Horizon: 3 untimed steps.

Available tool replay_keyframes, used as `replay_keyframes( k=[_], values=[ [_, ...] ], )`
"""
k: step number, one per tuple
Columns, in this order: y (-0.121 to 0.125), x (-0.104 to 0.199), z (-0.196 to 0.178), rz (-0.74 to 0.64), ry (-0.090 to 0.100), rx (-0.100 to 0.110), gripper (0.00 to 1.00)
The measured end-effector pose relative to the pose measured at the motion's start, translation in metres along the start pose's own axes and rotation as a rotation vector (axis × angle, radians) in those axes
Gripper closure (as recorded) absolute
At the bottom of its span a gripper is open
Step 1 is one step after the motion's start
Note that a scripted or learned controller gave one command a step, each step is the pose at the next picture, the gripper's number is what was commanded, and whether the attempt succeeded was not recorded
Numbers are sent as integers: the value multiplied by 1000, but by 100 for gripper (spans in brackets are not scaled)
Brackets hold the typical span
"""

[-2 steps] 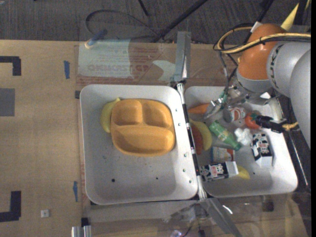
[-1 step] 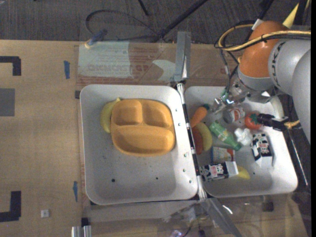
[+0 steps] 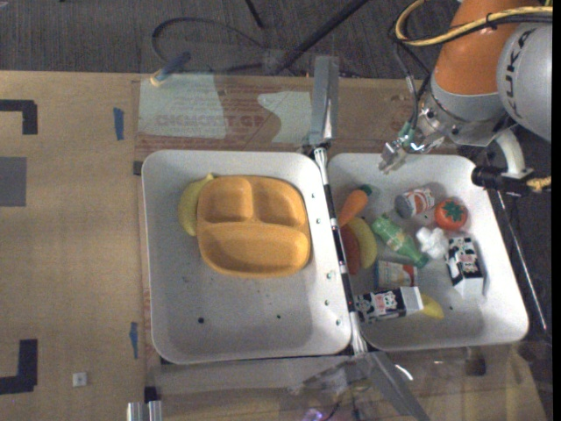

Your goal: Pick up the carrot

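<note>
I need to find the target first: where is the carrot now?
The carrot lies in the right bin, near its left wall, just above the mango-like fruit.

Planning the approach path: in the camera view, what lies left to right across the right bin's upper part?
carrot → green bottle → small can → tomato. The gripper hovers above, between carrot and can.

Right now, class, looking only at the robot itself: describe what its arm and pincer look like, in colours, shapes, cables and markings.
The arm is bulky and rounded, with a grey shell and a large orange dome-like section. Dark lettering runs down its grey casing near the picture's edge. A yellow cable loops over the orange part. At its end sits a small metallic pincer with greenish wiring above it.
</note>
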<state>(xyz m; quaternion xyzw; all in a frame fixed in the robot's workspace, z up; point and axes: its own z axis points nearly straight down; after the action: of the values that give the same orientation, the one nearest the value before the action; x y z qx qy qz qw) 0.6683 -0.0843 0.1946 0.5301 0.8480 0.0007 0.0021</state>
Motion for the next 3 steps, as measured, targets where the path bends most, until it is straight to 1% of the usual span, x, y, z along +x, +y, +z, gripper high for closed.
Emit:
replay_keyframes(
  k=[1,2,3],
  values=[
    [-43,25,-64,40,3,4,100],
    [-33,7,-61,-126,0,0,100],
    [13,26,-58,-556,-1,-3,100]
  ],
)
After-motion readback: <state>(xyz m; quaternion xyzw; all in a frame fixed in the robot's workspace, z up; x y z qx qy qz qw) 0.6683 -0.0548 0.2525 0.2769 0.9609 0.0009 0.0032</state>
